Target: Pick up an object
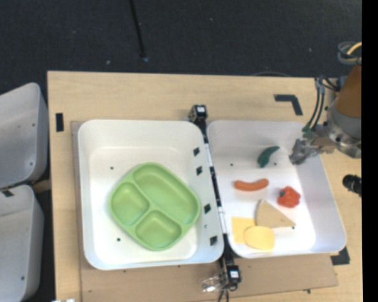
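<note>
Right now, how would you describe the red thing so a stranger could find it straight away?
Look in the right-hand white bin, along its right side. The red pepper lies just above the tan wedge and right of the orange sausage. It is the one bright red, rounded item there.

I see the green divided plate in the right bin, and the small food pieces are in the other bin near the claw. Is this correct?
Not quite. In the camera view the light green divided plastic plate lies in the left white bin, not the right one. The small food pieces, such as the orange sausage and red tomato-like piece, are in the right white bin, near the claw.
</note>
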